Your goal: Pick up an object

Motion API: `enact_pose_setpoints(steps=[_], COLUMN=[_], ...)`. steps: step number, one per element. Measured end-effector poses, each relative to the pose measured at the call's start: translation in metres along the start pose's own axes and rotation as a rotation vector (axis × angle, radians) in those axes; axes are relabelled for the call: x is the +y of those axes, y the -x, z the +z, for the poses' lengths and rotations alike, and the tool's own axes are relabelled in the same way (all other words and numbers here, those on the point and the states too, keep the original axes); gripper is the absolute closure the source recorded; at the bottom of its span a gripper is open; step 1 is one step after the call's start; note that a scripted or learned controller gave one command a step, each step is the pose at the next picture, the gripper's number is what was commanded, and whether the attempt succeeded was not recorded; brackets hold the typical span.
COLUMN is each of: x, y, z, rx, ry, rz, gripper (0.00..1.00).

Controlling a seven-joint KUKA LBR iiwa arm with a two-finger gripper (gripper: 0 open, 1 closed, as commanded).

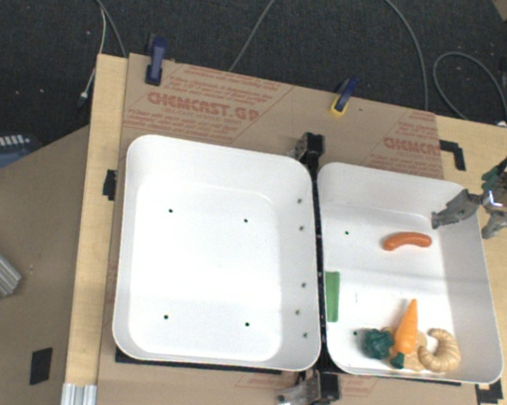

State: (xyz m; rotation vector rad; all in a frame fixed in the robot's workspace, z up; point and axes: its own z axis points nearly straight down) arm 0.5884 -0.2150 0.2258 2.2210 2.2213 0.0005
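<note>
Nearest the camera, at the front of the right shallow white plastic bin [469, 276], four small things lie bunched together: one dark green lumpy toy [372, 341], one orange carrot-shaped toy [408, 326] standing between it and one cream curled pastry-shaped toy [442, 351], and one small green bit [397, 361] just under the carrot's base. One flat green rectangular strip [330, 295] lies along that bin's left wall, apart from the bunch. One orange-red sausage-shaped toy [406, 240] lies alone toward the bin's back, well apart from the rest. That makes six things in the right bin. Beside it, the left shallow white plastic bin [137, 227] shows four dark dots on its floor. Both bins sit on one brown cardboard-covered counter [249, 107], held at the back by one blue clamp [155, 59] and one yellow-and-blue clamp [344, 95]. At the right bin's back right corner, the grey metal pincer [478, 213] hovers with its two fingers spread wide, gripping nothing, near the sausage but not touching it.
</note>
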Motion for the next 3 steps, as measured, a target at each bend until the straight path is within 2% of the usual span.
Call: enact_pose_setpoints(steps=[1, 2, 3], x=[0.022, 0.059, 0.035], y=[0.008, 0.007, -0.022], z=[0.145, 0.141, 0.141], rx=[0.003, -0.001, 0.001], ry=[-0.005, 0.002, 0.0], rz=[0.0, -0.001, -0.001], gripper=[0.0, 0.0, 0.0])
